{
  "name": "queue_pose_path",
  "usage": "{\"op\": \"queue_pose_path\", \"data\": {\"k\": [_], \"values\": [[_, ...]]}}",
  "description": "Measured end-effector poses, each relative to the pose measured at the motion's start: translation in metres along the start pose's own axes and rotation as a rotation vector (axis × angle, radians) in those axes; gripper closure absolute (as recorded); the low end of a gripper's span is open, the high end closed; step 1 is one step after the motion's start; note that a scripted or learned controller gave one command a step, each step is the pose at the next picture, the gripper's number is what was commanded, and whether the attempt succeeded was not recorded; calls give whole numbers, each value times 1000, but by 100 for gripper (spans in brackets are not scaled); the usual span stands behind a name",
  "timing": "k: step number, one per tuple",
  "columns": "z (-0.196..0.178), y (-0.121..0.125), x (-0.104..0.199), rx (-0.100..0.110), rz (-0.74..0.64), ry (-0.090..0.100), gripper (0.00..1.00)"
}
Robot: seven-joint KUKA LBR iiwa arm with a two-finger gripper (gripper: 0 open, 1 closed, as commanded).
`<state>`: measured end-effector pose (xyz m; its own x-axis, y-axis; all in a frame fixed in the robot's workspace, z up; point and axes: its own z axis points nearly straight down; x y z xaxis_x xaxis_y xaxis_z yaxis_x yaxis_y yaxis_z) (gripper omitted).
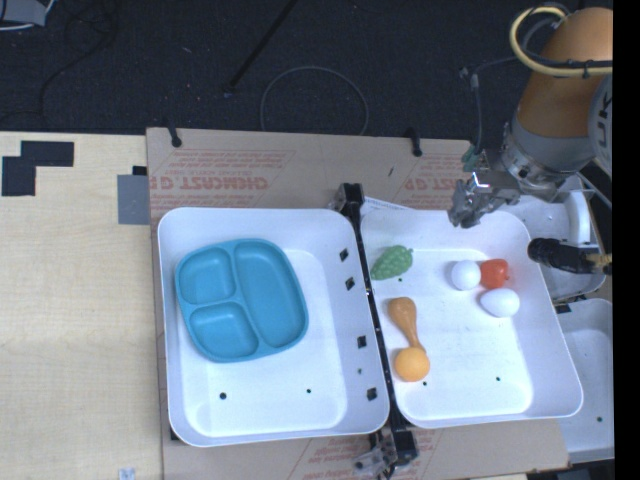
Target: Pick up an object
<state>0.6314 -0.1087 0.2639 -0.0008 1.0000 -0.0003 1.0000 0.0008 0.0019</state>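
Light is even and fairly bright, from overhead; both white bins (pixel 440 408) come close to blown out w/ little surface detail, while the dark floor at top is underexposed, nearly black. Shadows are soft and short: faint ones under the blue tray (pixel 242 299) and small items in the right bin, no hard glare apart from a mild sheen on the arm's orange band (pixel 575 68). Overall res is low and a bit soft/noisy, gripper (pixel 470 206) esp. smeary so fine detail is lost; no obvious edge distortion.
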Motion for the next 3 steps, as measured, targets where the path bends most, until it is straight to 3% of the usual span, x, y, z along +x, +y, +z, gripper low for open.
{"op": "queue_pose_path", "data": {"k": [3], "values": [[40, 6, 158, 8, -3, 2, 100]]}}
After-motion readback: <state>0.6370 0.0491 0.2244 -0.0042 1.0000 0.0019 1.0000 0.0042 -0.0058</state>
